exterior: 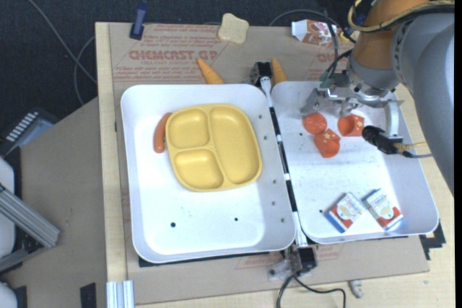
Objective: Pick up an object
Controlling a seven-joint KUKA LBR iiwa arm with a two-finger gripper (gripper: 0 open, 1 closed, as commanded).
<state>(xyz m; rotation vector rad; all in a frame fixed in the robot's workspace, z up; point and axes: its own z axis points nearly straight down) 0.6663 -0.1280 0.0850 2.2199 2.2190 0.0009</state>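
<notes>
My gripper hangs over the far end of the right bin, below the arm's orange band. Three red tomato-like pieces lie just beneath and beside it: one to its left, one nearer the front, and one partly under the gripper's metal parts. No piece is visibly lifted off the bin floor. Two small red-and-white cartons lie at the near right of the same bin.
The left bin holds a yellow divided plate with a sausage beside it. On the bench behind the bins lie a bread slice, a carrot, a blue item and a small carton.
</notes>
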